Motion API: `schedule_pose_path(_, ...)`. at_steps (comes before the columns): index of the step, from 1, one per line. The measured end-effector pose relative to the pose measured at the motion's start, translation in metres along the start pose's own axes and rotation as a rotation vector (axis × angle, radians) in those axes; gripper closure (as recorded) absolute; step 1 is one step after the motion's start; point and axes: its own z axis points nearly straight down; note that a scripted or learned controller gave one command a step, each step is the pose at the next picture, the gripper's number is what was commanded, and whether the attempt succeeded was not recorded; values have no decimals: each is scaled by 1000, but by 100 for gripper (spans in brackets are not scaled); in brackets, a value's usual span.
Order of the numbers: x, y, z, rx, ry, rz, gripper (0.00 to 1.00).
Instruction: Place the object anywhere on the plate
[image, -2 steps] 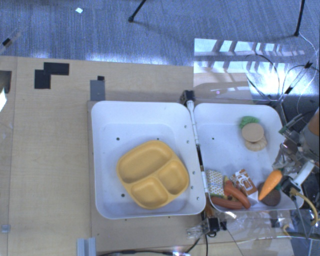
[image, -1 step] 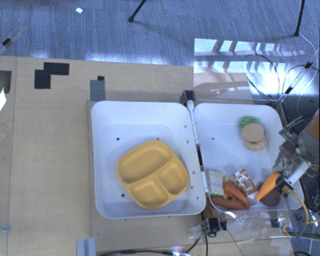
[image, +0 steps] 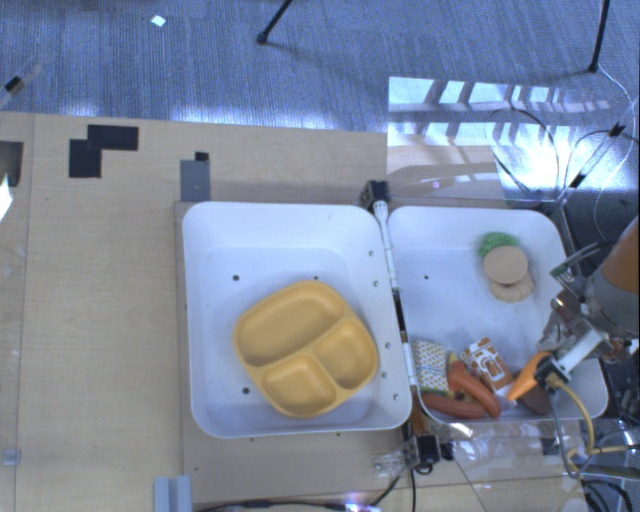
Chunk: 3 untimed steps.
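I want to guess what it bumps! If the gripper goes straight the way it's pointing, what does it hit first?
Probably the orange toy, just ahead of the gripper in the right bin. Height is hard to judge from above, so that's a guess.

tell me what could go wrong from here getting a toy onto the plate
The sausages, carrot, patterned packet and small box crowd one corner of the right bin, touching or overlapping, so a grasp may slip or catch two. The yellow plate lies in the left bin, so anything carried must cross the bins' rims and could drop short.
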Motion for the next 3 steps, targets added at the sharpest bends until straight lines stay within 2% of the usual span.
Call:
schedule_pose_path(1, -1, 1, -18, -2, 0, 294, 0)
schedule_pose_path(2, -3, 4, -28, -2, 0, 444, 0)
schedule_pose_path(3, -2, 5, 0, -5, 5, 451, 0)
